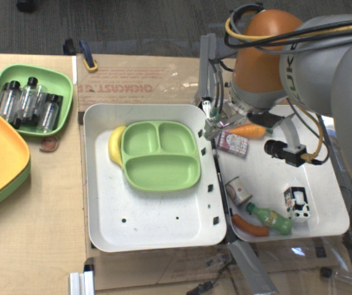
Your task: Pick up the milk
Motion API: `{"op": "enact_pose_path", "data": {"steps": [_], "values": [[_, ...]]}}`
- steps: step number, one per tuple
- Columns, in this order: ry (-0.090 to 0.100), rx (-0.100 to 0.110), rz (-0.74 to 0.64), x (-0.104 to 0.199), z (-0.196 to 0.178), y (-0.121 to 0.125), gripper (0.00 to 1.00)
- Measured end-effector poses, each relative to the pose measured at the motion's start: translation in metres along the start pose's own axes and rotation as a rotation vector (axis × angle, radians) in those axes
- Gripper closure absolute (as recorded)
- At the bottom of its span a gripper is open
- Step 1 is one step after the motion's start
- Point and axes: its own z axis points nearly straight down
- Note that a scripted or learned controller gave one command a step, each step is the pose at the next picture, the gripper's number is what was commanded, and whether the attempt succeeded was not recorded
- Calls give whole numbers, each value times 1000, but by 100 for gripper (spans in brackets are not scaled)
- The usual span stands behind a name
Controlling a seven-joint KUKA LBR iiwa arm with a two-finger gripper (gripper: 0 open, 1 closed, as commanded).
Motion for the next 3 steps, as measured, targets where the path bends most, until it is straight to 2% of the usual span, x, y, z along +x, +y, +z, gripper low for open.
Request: {"op": "enact_pose_path", "data": {"steps": [1,2,3], "values": [[0,-1,36,25,-1,20,100],[0,-1,-344,19,-1,-30,100],[0,0,-18,-4,0,0,100]]}}
